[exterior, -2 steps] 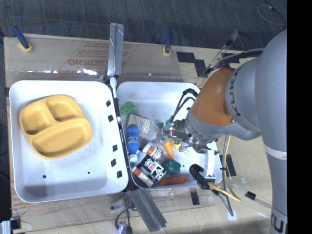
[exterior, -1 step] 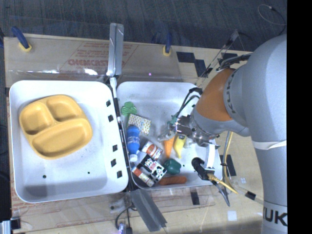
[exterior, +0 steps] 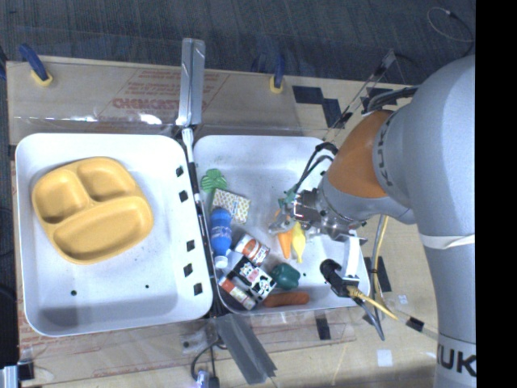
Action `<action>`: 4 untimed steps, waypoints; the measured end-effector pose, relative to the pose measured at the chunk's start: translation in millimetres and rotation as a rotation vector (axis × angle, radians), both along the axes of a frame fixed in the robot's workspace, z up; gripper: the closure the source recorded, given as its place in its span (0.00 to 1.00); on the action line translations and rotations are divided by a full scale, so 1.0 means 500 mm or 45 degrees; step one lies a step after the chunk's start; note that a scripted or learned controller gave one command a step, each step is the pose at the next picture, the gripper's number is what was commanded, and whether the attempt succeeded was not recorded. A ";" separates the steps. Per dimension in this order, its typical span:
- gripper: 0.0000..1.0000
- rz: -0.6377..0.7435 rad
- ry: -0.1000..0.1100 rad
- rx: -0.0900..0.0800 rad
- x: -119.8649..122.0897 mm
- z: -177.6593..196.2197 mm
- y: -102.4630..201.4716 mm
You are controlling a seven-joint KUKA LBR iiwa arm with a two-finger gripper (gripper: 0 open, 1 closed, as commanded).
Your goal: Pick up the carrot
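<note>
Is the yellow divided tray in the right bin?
No, the yellow tray lies in the left bin.

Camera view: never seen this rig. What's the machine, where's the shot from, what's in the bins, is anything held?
The shot comes from one fixed camera above the bench, looking down at a slant. The big grey shape on the right is a robot arm with an orange band above its wrist; it reaches over the right bin.

Its tool sits low over a small pile there, right at an orange carrot with a yellow piece beside it. The wrist hides the contact, so I cannot tell if the carrot is gripped.

Also in the right bin: a blue bottle, a green item, a teal item, a red-brown sausage-like thing and some small packages.

The left bin bears a yellow divided tray.
</note>
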State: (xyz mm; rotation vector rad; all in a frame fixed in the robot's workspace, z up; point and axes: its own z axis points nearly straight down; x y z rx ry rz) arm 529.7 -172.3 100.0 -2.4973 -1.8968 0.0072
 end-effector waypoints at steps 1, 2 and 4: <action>1.00 -0.086 -0.004 0.001 0.033 0.182 0.211; 1.00 -0.079 0.002 0.002 0.033 0.200 0.212; 1.00 -0.085 -0.003 0.000 -0.075 0.323 0.316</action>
